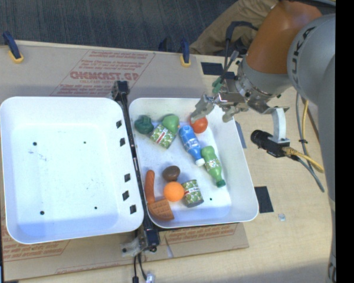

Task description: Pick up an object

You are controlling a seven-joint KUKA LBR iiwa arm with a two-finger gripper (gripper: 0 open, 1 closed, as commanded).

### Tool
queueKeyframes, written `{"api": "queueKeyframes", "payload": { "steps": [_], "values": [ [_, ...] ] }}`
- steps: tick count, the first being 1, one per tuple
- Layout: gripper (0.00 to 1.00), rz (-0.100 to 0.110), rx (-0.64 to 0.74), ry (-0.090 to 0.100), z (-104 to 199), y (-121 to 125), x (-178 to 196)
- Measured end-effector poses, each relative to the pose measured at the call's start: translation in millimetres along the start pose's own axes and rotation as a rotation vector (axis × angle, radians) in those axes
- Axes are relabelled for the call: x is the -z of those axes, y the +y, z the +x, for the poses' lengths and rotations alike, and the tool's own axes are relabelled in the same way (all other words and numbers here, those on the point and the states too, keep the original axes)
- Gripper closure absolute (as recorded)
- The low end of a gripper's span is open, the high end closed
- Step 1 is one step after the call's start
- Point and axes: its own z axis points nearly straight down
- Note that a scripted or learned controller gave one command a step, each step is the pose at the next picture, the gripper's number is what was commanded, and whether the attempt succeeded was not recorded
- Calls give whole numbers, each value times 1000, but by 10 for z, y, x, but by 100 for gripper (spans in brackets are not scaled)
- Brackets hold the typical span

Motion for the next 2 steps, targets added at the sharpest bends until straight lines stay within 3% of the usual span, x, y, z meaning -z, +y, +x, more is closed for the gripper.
{"api": "queueKeyframes", "payload": {
  "steps": [1, 2],
  "values": [
    [0, 6, 0, 0, -276, 455, -1267],
    [0, 5, 0, 1, -697, 487, -1739]
  ]
}}
